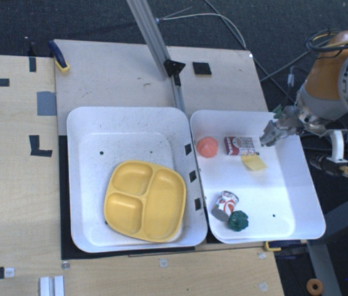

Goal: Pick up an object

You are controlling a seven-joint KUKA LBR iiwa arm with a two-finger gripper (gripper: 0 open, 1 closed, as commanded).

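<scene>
Taking the red packet in the right bin as the landmark: the gripper hangs just to its right, crowding that side. A yellow block lies just below-right of it, and a pink ball sits near its left. Farther below it, a crumpled can and a green lump lie touching. Between that pair and the packet, and out toward the bin's right wall, the white floor lies open.
</scene>
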